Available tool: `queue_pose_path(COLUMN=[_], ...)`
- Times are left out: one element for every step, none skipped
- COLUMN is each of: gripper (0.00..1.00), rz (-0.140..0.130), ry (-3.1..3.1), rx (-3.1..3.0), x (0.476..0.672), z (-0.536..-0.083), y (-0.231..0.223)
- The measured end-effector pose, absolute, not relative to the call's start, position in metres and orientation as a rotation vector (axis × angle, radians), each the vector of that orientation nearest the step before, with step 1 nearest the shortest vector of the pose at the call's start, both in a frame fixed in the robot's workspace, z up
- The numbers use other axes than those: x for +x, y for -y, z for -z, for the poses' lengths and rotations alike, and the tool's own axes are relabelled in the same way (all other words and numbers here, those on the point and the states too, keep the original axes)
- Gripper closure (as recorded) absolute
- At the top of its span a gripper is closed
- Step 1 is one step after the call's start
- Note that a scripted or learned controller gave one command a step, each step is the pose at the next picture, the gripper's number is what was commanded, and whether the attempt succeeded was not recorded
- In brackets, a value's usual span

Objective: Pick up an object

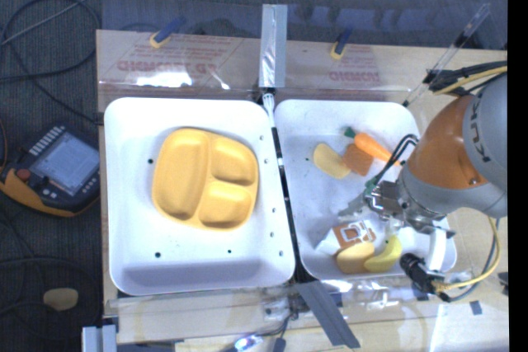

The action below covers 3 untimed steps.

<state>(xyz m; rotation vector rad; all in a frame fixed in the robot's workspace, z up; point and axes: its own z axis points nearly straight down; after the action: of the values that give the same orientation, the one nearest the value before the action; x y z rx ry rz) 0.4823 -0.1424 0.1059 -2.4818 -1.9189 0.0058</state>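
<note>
Leftmost, on the tabletop [115, 45]: left bin [124, 251], carrying a yellow divided tray [205, 177] laid flat in its middle. Well apart from the arm; not the likely target.

Next, right bin [307, 206], holding all the small things. Toward its far side: a pale yellow wedge [332, 161], then an orange block [360, 161] touching a carrot [370, 146], long axis slanting from upper left to lower right. Toward its near side: a small orange-and-white packet [355, 233], then a pale yellow chunk [352, 259] pressed against a banana [384, 254], long axis running up to the right.

Rightmost, reaching in over the right bin: gripper [369, 204], hanging between the two clusters, with the grey wrist and orange band behind it. Too cluttered by metal parts and cable to read; cannot tell whether apart or together, and nothing seen clamped there.

Key relation, as a judgement: packet nearest, just toward the near edge and slightly left of the gripper; needs only a short shift that way and a straight descent. Risk of nudging the chunk and banana just beyond it.
</note>
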Motion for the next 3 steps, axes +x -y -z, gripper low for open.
queue_pose_path(gripper=[0.00,0.00,0.00], rz=[-0.008,-0.007,0.002], ry=[1.487,1.787,1.904], rx=[-2.766,-2.585,-2.500], x=[0.499,0.612,0.638], z=[-0.137,-0.200,-0.095], y=[0.160,0.160,0.199])
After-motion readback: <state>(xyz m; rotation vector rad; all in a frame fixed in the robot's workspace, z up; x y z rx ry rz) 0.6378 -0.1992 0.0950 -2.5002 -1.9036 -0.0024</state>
